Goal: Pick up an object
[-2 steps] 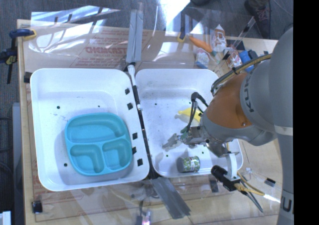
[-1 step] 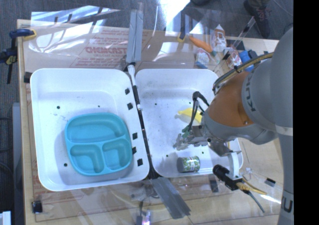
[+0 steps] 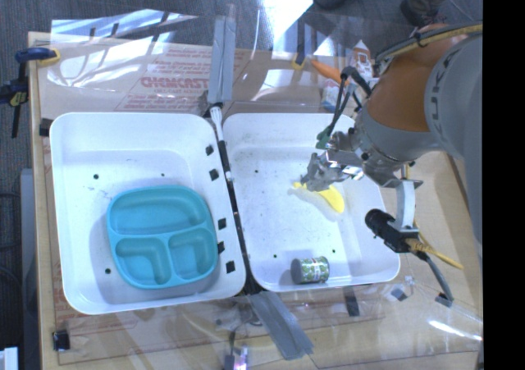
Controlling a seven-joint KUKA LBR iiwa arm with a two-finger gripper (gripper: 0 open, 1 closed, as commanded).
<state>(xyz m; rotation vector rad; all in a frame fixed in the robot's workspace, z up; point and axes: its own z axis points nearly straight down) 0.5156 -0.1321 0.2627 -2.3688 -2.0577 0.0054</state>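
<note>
can (image 3: 310, 270) lay on its side at the near edge of the right bin (image 3: 271, 212), with a blue divided plate (image 3: 161, 235) in the left bin (image 3: 82, 155). farther back, the gripper (image 3: 318, 175) was down at a yellow banana (image 3: 325, 197); i cannot tell its state.

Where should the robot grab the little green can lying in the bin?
Probably across its round middle, coming straight down from above. The can lies on its side near the front wall of the right bin, so fingers should close over its curved body, one toward each bin side. The gripper is over by the yellow object.
</note>
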